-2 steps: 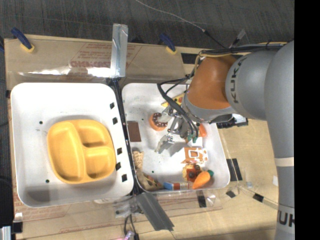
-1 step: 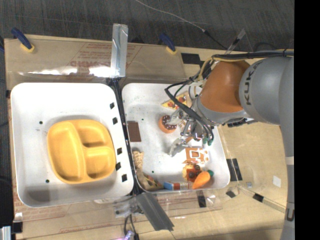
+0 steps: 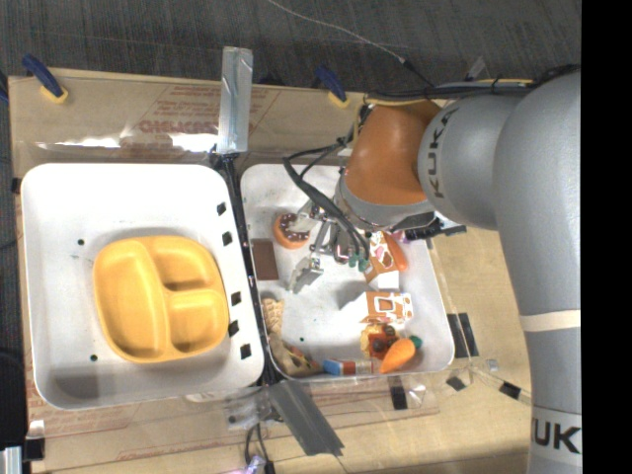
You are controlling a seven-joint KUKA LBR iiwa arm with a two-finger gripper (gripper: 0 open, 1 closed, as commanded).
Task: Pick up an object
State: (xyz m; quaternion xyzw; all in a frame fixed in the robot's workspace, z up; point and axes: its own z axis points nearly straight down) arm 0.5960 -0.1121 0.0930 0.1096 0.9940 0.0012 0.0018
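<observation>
Brown cardboard lines the table (image 3: 474, 255) under two white bins that sit side by side, with dark carpet along the top of the frame.

Nearest the lower edge of the frame, along the bottom wall of the right bin (image 3: 430, 294), lies most of the clutter: an orange carrot-like toy (image 3: 397, 355) at the lower right, a small white and orange carton (image 3: 387, 307) just above it, and a tan, ridged piece (image 3: 272, 316) at the lower left by the divider. The carrot-like toy looks light and stiff, probably smooth plastic, so I judge it could slip; I would take it across its thick middle, though the bin wall crowds it.

Further up, at mid-frame, my jaws (image 3: 318, 250) hang over the bin floor; they look slightly apart with nothing between them, but the tips are small and I cannot tell for sure. A brown and white doughnut-like piece (image 3: 291, 229) sits just to their upper left, and a brown block (image 3: 263, 259) lies to their left.

Left of centre, the left bin (image 3: 59, 196) holds a yellow divided tray (image 3: 158, 294).
</observation>
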